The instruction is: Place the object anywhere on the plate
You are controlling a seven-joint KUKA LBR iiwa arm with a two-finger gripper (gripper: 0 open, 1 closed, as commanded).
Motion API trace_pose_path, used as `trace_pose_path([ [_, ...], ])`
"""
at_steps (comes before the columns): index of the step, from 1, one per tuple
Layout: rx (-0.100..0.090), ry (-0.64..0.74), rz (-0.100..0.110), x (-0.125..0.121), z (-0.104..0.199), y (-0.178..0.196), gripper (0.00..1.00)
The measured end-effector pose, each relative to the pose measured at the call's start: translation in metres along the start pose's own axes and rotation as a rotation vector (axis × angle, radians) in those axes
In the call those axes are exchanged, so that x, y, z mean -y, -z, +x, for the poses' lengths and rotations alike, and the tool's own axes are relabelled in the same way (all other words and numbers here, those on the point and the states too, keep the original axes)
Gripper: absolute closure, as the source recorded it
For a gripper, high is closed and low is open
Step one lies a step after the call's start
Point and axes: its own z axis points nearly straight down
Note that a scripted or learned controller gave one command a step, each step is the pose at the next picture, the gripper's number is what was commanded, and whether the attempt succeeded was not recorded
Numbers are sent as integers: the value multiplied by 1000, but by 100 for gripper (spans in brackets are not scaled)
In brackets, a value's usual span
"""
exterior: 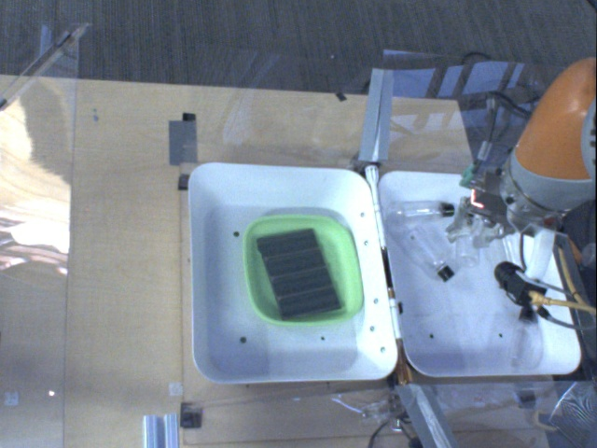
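A dark grey ribbed rectangular block (298, 273) lies flat on the light green square plate (347, 253), slightly skewed, inside the left white bin (215, 278). The block covers most of the plate's middle. My gripper (451, 241) hangs over the upper left part of the right white bin (466, 343), well to the right of the plate and across the wall between the bins. Nothing shows in the gripper. The orange-banded wrist (557, 143) sits above it at the right edge.
A metal divider post (376, 119) rises behind the joint of the two bins. Black and yellow cables (527, 295) trail across the right bin's right side. The wooden bench (103, 250) spreads out to the left.
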Motion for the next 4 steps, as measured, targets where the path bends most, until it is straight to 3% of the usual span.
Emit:
trace_pose_path([
  [1, -1, 164, 3, 56, 48, -42, 100],
  [2, -1, 164, 3, 56, 48, -42, 0],
  [3, -1, 133, 0, 28, 5, -34, 0],
  [4, 1, 125, -2, 16, -95, 39, 0],
])
